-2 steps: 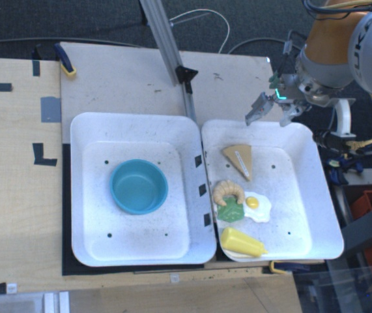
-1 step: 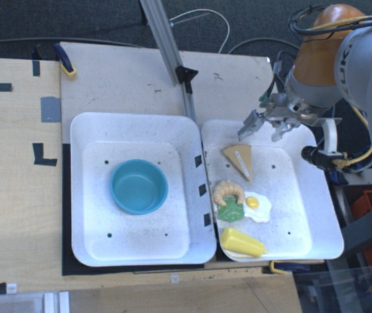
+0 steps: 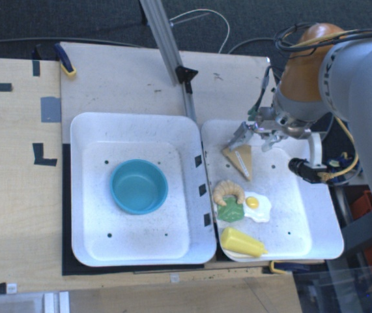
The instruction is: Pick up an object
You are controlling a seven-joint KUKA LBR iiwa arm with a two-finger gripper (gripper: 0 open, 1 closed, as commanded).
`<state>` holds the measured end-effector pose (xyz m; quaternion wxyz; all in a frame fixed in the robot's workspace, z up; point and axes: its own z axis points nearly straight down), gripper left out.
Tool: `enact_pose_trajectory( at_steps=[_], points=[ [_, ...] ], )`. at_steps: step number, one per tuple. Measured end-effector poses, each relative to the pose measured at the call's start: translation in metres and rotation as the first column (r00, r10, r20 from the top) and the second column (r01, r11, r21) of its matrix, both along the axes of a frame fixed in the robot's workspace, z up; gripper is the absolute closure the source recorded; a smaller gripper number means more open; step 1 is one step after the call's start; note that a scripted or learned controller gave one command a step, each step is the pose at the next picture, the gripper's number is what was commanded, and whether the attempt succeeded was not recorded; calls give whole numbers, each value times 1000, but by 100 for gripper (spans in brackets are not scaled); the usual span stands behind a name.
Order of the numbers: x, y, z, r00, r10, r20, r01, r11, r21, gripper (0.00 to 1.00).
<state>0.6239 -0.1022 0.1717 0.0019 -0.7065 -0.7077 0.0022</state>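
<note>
A: Gripper (image 3: 254, 134) sits low over the right bin (image 3: 316, 230), at the tan wedge (image 3: 239, 160), probably a toy sandwich or cheese slice. Can't tell the claw's state; nothing visibly between.

B: Other candidates?

A: Just below the wedge: croissant (image 3: 227, 190), green piece (image 3: 230, 211), fried egg (image 3: 257, 207). Farther below, a yellow piece (image 3: 241, 242) at the bin's rim. Blue bowl (image 3: 139, 186) well left of the wedge, in the left bin (image 3: 88, 233).

B: Handling?

A: Wedge looks light, stiff, likely slick plastic; grab across the flat faces. Its top corner is hidden under the wrist.

White cable (image 3: 205, 19) loops behind the bench (image 3: 120, 77).
</note>
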Motion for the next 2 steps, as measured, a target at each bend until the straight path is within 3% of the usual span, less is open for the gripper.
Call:
enact_pose_trajectory(
  at_steps=[1, 2],
  points=[
    [-2, 11, -53, 1000, 0, -2, 0, 1000, 1, 0],
    [-1, 11, -40, 1000, 1, 3, -1, 1000, 1, 100]
  ],
)
